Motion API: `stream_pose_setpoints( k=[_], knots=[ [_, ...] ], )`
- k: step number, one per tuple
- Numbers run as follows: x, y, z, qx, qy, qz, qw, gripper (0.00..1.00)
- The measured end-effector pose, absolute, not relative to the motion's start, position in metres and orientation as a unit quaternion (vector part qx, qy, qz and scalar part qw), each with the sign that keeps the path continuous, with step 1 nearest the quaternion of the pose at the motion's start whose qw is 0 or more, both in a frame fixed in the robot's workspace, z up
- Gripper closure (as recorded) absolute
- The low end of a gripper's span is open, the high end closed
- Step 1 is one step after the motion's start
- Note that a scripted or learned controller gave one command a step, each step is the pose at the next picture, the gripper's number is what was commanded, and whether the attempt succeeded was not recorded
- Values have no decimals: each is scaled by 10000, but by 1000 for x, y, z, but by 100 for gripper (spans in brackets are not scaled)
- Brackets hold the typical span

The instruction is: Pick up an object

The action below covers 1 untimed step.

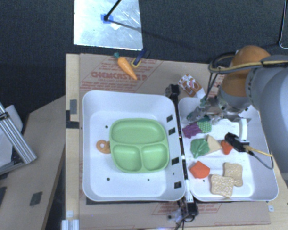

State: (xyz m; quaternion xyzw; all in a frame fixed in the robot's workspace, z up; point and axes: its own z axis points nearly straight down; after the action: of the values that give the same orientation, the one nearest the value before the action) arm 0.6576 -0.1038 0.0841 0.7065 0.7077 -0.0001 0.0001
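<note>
Gripper [204, 114]: low over the right bin's [264, 189] upper-left corner; whether its fingers are spread or closed cannot be told.
Green knit piece [204, 125]: just under the fingertips, touching or nearly so; no grasp visible.
Purple piece [192, 130]: beside it, lower left.
Right bin, other contents: green leaf [199, 147], cheese wedge [213, 145], orange block [199, 170], two toast slices [227, 179].
Left bin [92, 181]: green divided plate [138, 144], small ring [103, 146].
Carrot [126, 67]: on the bench beyond the bins.

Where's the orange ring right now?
The orange ring lies in the left bin, on its floor just left of the green divided tray, touching or nearly touching the tray's left edge.
</note>
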Motion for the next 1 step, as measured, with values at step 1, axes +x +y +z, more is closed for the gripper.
stream_pose_setpoints(
  k=[1],
  knots=[
    [657,-104,96,7067,7075,-16,-21,100]
  ],
)
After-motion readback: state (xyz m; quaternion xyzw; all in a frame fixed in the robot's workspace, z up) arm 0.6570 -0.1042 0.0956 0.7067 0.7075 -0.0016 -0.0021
